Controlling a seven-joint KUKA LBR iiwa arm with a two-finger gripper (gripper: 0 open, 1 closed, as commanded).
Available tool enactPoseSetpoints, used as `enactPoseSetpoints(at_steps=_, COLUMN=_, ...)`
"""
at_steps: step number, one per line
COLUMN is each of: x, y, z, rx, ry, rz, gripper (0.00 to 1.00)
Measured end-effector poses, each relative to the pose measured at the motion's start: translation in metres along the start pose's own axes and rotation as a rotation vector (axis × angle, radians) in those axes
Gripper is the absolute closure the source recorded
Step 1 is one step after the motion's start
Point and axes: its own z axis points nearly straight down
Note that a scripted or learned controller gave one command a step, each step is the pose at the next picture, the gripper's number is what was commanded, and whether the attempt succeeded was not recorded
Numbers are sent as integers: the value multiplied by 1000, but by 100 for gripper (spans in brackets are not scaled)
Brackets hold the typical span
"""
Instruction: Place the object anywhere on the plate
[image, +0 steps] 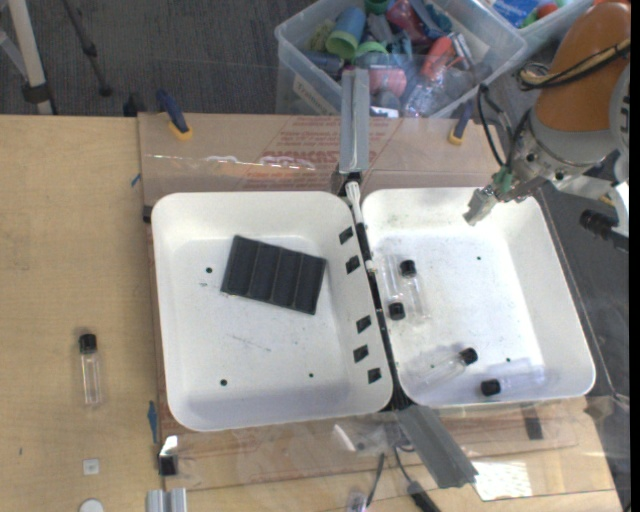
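A clear tub of mixed coloured items (400, 45) stands up-left of the end effector (480, 207), beyond the worktop (70, 230). Well to the end effector's left and lower, a loose clear vial with a black cap (90, 368) lies on bare wood. A grey bar (352, 120) stands upright just left.

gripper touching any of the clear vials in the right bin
Apart. The camera view shows the gripper near the right bin's far edge, with bare white floor between it and the nearest vial.

Dark ribbed plate (274, 275) in my left bin.
Flat, slightly tilted; clear black-capped vials (405, 290) lie in my right bin.
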Motion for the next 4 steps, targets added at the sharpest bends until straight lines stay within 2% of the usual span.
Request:
enactPoseSetpoints(at_steps=1, x=58, y=-63, z=84, rx=3, ry=0, rz=40, gripper=100)
enactPoseSetpoints(at_steps=2, x=65, y=-70, z=87, rx=4, ry=0, rz=484, gripper=100)
enactPoseSetpoints(at_steps=3, x=85, y=-100, z=124, rx=-10, ry=-3, rz=714, gripper=100)
enactPoseSetpoints(at_steps=4, x=114, y=-141, z=31, rx=5, ry=-2, rz=1051, gripper=100)
